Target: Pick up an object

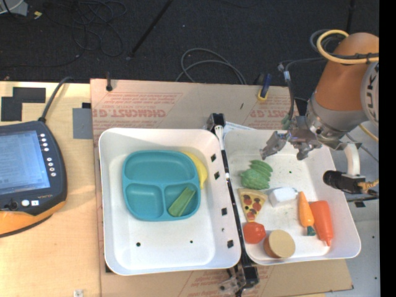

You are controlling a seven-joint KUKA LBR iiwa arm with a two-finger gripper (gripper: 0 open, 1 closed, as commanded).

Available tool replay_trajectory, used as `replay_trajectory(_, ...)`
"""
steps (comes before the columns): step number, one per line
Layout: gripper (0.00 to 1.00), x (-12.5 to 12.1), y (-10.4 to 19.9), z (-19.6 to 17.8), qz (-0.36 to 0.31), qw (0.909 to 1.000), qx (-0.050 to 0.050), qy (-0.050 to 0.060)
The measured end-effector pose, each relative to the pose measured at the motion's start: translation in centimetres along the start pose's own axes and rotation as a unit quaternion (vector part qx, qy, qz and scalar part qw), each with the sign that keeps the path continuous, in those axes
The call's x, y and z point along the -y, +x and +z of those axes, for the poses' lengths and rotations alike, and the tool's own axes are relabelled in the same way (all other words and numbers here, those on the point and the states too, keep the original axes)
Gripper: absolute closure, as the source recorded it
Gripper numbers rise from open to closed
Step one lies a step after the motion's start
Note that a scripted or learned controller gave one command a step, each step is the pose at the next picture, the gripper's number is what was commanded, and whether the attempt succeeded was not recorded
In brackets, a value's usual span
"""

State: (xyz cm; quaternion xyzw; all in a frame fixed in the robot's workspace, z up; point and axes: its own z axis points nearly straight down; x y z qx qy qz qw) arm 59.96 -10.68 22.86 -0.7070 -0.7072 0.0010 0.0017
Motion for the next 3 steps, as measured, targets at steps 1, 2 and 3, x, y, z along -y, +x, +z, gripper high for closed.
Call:
replay_trajectory(1,0.00,-3.6,-0.8,14.9,-0.001,1.0000,0.001,0.001)
replay_trajectory(2,1.00,-3.8,-1.0,13.0,0.001,1.0000,0.001,-0.001)
replay_trajectory(3,1.00,-0.3,4.2,3.5,-0.002,1.0000,0.000,-0.004)
